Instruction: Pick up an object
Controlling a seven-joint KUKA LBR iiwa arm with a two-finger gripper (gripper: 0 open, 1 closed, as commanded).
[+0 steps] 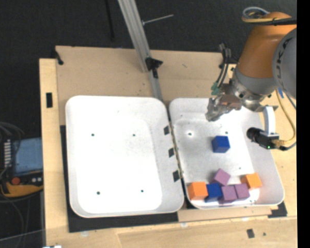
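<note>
Here your claw [215,112] hangs over the far end of the right bin [263,190]; I cannot tell its state. The blue cube [220,143] lies alone just nearer the camera.

The wooden bench [93,71] bears two white bins [119,154] side by side on a black mat [72,223]

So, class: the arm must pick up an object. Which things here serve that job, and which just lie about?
Job:
claw
lone blue cube
clustered cubes
right bin

Lying about:
left bin
blue box with cables
metal pole
</note>
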